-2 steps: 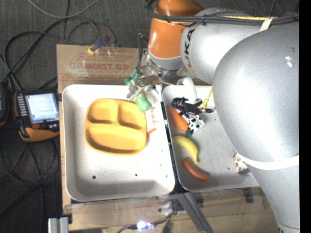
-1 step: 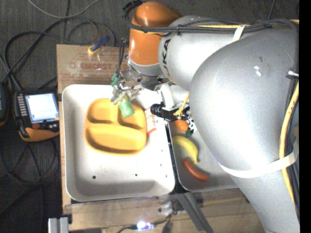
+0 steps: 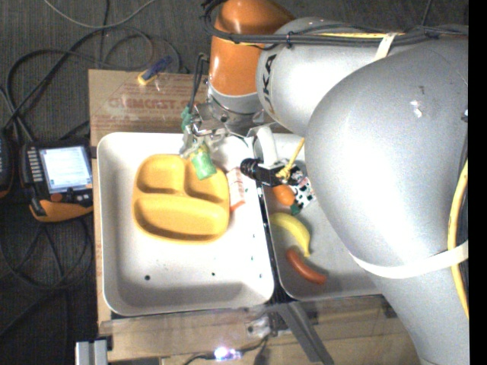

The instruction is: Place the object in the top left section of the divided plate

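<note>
My pincer [image 3: 199, 144] is clamped on a small green object [image 3: 204, 164] hanging just below it, with the yellow divided plate's [image 3: 183, 211] top-left section lying leftward and slightly down.

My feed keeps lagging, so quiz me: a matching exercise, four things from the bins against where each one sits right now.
Things:
1. yellow plate
2. green object
3. banana
4. sausage

Places:
A. right bin, nearest its front edge
B. lying flat in the left bin
C. at the gripper, over the plate's upper right rim
D. right bin, just behind the sausage

Pairs: 1-B, 2-C, 3-D, 4-A
</note>
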Controlling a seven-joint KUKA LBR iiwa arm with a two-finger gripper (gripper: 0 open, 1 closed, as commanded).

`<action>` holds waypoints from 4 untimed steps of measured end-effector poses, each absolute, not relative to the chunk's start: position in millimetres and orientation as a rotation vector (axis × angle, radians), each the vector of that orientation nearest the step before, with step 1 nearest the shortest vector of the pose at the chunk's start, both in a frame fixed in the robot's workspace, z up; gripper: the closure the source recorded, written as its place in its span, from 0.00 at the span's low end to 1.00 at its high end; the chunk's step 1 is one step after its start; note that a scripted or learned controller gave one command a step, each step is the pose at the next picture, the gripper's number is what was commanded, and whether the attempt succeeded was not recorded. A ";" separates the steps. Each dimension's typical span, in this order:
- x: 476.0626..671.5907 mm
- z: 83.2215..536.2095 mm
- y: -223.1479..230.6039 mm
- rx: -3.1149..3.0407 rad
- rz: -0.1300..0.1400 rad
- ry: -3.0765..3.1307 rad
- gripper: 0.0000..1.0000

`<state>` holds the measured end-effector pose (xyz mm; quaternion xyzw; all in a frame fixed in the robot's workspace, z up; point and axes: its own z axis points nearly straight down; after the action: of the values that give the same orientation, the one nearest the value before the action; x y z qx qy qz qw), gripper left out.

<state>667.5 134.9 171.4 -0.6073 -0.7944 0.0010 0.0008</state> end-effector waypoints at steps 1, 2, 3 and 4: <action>667.6 203.4 173.1 -2.089 0.006 -2.345 1.00; 667.8 203.5 172.5 -2.092 0.007 -2.346 0.00; 612.5 100.1 159.6 -2.577 0.006 -1.798 0.00; 667.9 182.7 98.9 -2.439 0.008 -1.984 0.00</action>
<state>667.9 98.9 182.7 -0.7758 -0.6310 0.0025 -0.0009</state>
